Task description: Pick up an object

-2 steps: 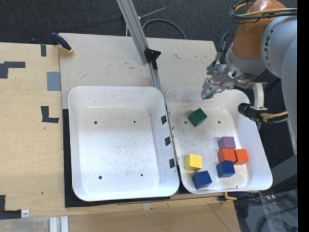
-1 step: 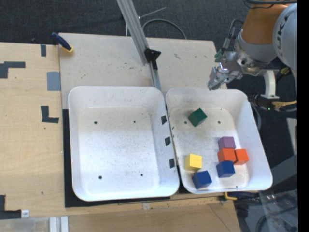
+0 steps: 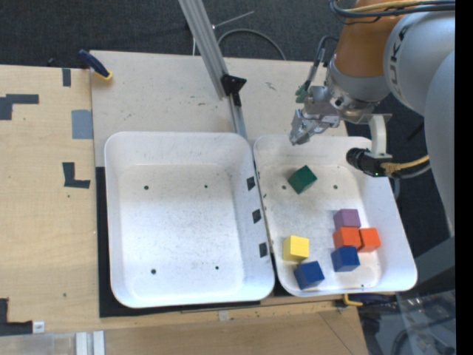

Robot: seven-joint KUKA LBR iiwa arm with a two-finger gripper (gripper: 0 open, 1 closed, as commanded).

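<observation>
Fingers (image 3: 301,134) poised over the far rim of the right-hand bin (image 3: 392,220), tips pointing down and to the left, drawn close together, nothing visible between them; too small and blurred to tell whether quite shut. Just below and nearest of all, a green cube (image 3: 301,179), tilted on the bin floor, apart from the tips and untouched. Farther below and off to the right, a cluster in the near corner: purple cube (image 3: 346,218) at the top, two orange cubes (image 3: 357,238) pressed together beneath it, a blue cube (image 3: 345,258) touching those from below. Left of that cluster, well below the green cube, a yellow cube (image 3: 297,248), with a second blue cube (image 3: 309,274) just beside it toward the near rim. Directly above and to the right, the grey wrist and orange band of the arm (image 3: 384,35), cables looped over it. To the left, beyond the shared rims, the left-hand bin (image 3: 118,198), white and speckled. Up and to the left, a slanting metal post (image 3: 211,43) ending in a black bracket at the bins' far edge. Farther left, the pale wooden desk (image 3: 44,198) with grey tape patches, and a small blue and yellow tool (image 3: 94,63) at its far corner.
</observation>
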